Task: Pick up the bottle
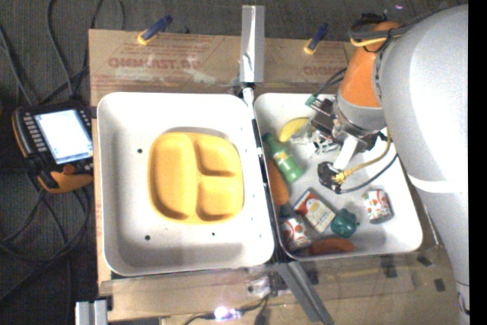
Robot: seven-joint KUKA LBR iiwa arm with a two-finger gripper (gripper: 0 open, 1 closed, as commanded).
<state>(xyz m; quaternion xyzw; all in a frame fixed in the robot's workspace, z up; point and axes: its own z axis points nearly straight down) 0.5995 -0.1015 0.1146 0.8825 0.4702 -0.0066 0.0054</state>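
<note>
Left bin (122,164) holds a yellow divided tray (198,175). In the right bin (397,231), a green bottle (280,158) lies by the left wall, below a banana (293,129). The gripper (323,135) hangs just right of the banana.

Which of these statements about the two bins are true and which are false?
1. The yellow tray lies in the bin on the view's left. True.
2. The green bottle rests on the yellow tray. False: it lies in the bin on the view's right, close to the wall between the bins.
3. The banana shares a bin with the green bottle. True.
4. The end effector is over the yellow tray. False: it is over the bin on the view's right, beside the banana.
</note>
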